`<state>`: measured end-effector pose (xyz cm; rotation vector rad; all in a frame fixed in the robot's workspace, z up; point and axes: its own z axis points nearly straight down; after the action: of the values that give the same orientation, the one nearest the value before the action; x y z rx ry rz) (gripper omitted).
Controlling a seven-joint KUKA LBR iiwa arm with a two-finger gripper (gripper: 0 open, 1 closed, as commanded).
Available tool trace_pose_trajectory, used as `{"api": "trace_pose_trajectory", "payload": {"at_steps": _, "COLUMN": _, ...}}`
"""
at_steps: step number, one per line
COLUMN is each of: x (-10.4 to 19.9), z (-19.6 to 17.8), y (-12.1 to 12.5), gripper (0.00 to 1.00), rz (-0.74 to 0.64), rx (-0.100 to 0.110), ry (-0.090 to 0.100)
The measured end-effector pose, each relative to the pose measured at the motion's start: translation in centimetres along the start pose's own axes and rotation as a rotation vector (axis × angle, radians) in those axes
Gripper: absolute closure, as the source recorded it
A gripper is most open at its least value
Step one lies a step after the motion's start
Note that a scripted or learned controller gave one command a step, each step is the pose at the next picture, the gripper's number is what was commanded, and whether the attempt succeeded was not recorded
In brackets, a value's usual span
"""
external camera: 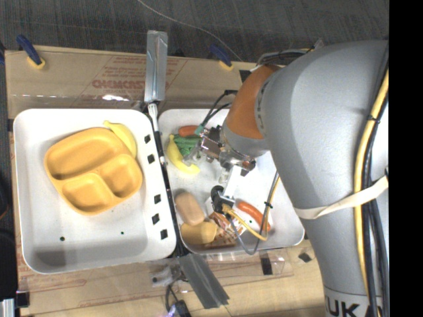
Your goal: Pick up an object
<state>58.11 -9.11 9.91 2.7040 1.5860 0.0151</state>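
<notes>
Over the right bin (284,233), you see the grey arm (330,131) with its orange band (246,107) reaching in from the right; the hand (225,177) hangs low above the bin's middle, and you cannot tell how it is set because the wrist and cables hide it. Below it lie a tan potato-shaped piece (189,207), a yellowish block (199,232) touching that piece, and a red-orange sausage (251,213) just beside a tangle of wires. Toward the far wall sit a yellow banana-like item (178,160), green leaves (186,144) and a red piece (187,131). On the left bin (39,243) rests a yellow divided plate (92,170) with a banana (124,137) touching its rim.
</notes>
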Motion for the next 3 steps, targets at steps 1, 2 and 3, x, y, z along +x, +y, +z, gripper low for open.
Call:
{"api": "trace_pose_trajectory", "payload": {"at_steps": 1, "x": 0.3, "z": 0.8, "y": 4.1, "gripper": 0.0, "rz": 0.366, "rx": 0.013, "ry": -0.008}}
{"api": "trace_pose_trajectory", "payload": {"at_steps": 2, "x": 2.0, "z": 0.9, "y": 4.8, "gripper": 0.0, "rz": 0.775, "rx": 0.013, "ry": -0.011}}
{"api": "trace_pose_trajectory", "payload": {"at_steps": 3, "x": 2.4, "z": -9.1, "y": 4.9, "gripper": 0.0, "rz": 0.615, "rx": 0.008, "ry": -0.005}}
